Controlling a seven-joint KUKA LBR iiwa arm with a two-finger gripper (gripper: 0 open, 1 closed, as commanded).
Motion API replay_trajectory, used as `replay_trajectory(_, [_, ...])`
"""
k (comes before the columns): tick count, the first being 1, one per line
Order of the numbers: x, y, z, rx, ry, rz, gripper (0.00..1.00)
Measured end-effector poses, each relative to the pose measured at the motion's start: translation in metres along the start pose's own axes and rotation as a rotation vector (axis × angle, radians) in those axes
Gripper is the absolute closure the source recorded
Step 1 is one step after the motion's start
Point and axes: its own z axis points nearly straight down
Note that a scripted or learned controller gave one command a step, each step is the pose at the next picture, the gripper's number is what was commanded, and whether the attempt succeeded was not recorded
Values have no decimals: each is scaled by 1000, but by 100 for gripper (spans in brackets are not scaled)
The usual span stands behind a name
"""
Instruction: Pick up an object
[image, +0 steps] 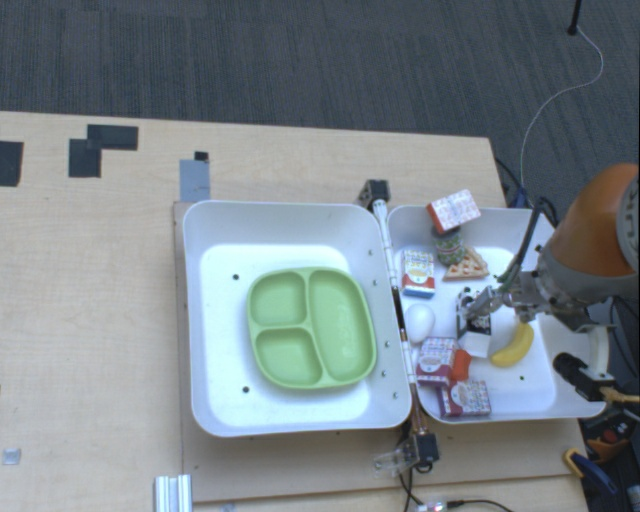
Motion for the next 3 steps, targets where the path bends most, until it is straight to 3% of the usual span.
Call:
replay_trajectory(1, [2,4,-13,-9,4,-3,100])
replay_trajectory(2, [3,4,-13,-10,5,-3,0])
replay_trajectory(3, [4,6,-24,-13,5,-7,100])
